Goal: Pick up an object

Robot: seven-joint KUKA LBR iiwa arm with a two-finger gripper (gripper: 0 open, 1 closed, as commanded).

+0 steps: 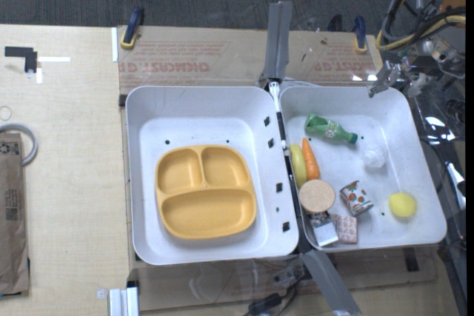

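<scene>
Waiting to start: nothing is picked up yet. Tool (385, 78) sits at the right bin's (422, 159) far corner, w/ no toy near it; can't tell its state. Carrot (310, 159), green bottle (330, 129) & lemon (402, 205) all lie in that bin.

The right bin (415, 122) held small things. A green bottle (330, 129) lay on its side near the top. An orange carrot (310, 159) lay beside a yellow banana (298, 163). A yellow lemon (402, 205) sat alone near the right wall.
</scene>
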